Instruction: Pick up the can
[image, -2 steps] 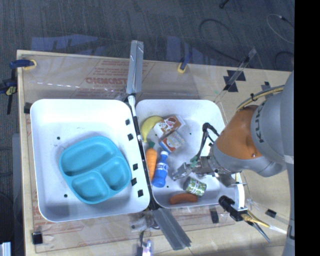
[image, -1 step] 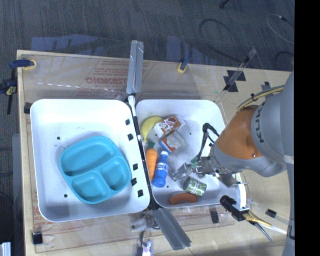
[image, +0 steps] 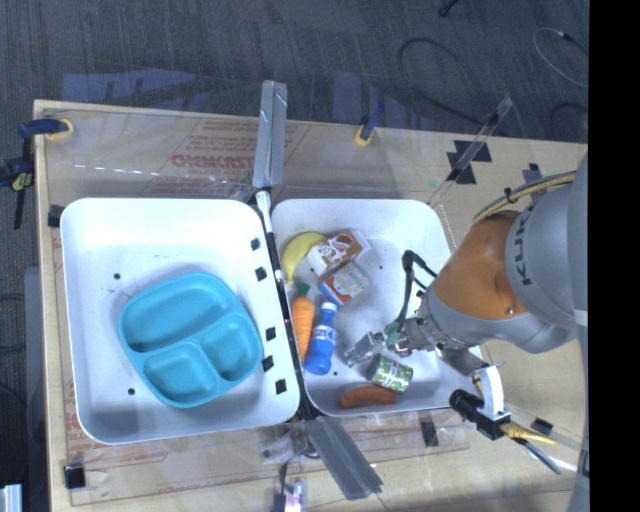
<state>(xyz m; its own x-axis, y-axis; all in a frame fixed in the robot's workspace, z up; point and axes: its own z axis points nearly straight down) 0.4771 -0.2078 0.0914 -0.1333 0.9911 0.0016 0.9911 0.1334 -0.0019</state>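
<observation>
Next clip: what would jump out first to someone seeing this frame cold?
The big blue divided plate alone in the left bin. Then the clutter in the right bin: banana, carrot, blue bottle, and the can near the front, with the gripper right over it.

The can (image: 390, 375) is small, with a green label and a silvery metal end, and lies on its side on the floor of the right bin (image: 430, 225), near that bin's front wall. It is tilted slightly, its shiny end turned toward the bin's right side. It sits just behind and to the right of the sausage (image: 366, 397).
</observation>
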